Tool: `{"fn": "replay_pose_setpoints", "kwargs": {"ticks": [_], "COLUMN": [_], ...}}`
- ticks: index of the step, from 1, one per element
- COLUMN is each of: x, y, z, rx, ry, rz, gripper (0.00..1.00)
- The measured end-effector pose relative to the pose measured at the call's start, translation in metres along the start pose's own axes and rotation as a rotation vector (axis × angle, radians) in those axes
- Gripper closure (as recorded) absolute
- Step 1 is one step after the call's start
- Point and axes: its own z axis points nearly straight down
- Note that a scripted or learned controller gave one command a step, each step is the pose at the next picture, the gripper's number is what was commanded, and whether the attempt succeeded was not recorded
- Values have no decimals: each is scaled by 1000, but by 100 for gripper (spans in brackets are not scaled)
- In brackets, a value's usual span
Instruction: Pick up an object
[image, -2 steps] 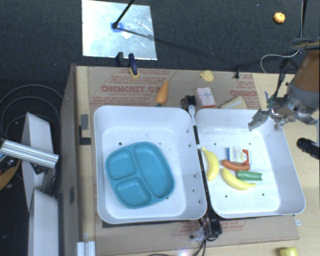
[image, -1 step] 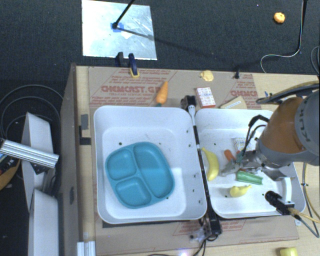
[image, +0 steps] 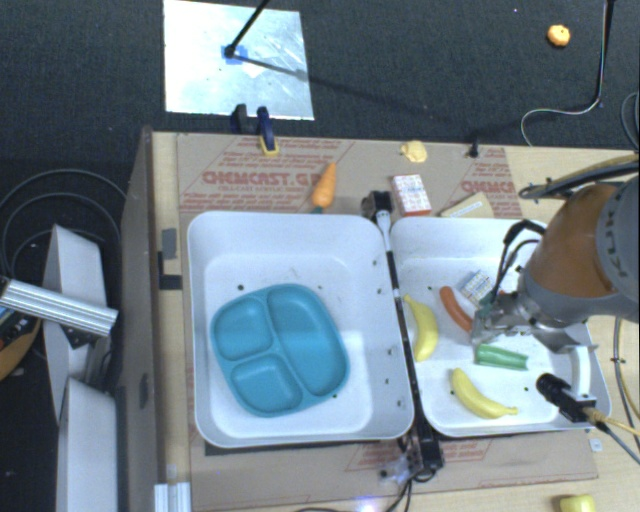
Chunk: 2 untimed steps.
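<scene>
Green object: lies flat in the right bin, just below the gripper; small, elongated, its kind hard to make out.
Gripper: low over the right bin, right above the green object's left end; contact cannot be judged.
Jaws: hidden under the wrist and blurred, so whether they stand apart or together cannot be told; nothing is seen held between them.
Arm: grey with an orange band, reaches in from the right and covers the bin's right part.
Red sausage: just left of the gripper, tilted.
Bananas: one against the bin's left wall, another near the front rim.
Small packet: partly covered by the gripper, print unreadable.
Left bin: holds a blue divided tray.
Bench behind the bins: an orange carrot and a small box.
</scene>
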Motion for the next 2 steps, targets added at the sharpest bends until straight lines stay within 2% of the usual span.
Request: {"fn": "replay_pose_setpoints", "kwargs": {"ticks": [1,2], "x": [0,28], "y": [0,53], "z": [0,10], "rx": [1,-3], "ry": [0,-5], "rz": [0,-5], "gripper": [0,0]}}
